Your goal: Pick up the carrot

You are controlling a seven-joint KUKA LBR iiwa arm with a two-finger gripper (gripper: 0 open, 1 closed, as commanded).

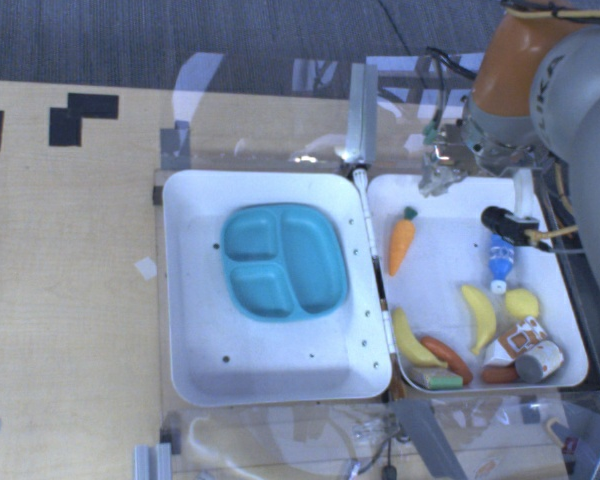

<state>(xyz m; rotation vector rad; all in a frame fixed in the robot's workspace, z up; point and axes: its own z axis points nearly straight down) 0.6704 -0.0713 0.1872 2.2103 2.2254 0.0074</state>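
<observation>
The carrot [400,244], orange with a green top, lies in the right bin [430,268] near its left wall, with its green end pointing away from me. My gripper [439,180] hangs over the far edge of that bin, up and to the right of the carrot and apart from it. Nothing shows in its grasp.
The left bin [195,298] holds a blue divided plate [283,261]. Also in the right bin are two bananas [477,316] [412,340], a lemon [521,303], a small blue bottle [500,260], two sausages [447,356] and a small carton [528,340] at the near right.
</observation>
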